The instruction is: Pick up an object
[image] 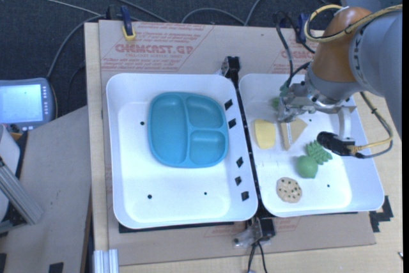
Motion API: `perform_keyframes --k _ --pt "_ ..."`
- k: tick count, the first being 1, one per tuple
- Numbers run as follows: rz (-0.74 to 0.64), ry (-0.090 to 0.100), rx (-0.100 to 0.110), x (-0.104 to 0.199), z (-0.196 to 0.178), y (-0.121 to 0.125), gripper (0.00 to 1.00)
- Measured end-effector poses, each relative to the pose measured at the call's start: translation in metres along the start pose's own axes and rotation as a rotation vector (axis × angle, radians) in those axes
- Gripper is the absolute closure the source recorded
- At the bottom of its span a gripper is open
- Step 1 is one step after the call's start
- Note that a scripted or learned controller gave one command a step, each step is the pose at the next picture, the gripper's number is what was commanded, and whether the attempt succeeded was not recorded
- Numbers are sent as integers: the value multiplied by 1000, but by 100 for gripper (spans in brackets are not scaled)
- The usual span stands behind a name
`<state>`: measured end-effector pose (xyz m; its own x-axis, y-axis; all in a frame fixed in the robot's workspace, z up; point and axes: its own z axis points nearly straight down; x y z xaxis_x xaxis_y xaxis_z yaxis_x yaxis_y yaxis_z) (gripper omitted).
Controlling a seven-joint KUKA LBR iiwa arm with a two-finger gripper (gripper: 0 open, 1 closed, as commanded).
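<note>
tool (289, 119) over cheese wedge (296, 132) | grip state: cannot tell | risk: you may nudge yellow slice (265, 133) just beside

Grey arm (377, 41) reaching from right, orange-banded wrist bent down, pincer (289, 113) lowered

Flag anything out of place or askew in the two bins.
Nothing stands out. The blue tray lies flat in the left bin; the yellow piece, cookie and green toy lie apart in the right bin.
</note>
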<state>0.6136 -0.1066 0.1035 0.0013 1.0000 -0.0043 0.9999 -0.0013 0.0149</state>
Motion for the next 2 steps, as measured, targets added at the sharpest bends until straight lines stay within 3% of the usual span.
perform_keyframes --k 1,2 --pt "-2 4 12 -1 -43 1 100" --pt "-2 4 11 -2 -96 3 100"
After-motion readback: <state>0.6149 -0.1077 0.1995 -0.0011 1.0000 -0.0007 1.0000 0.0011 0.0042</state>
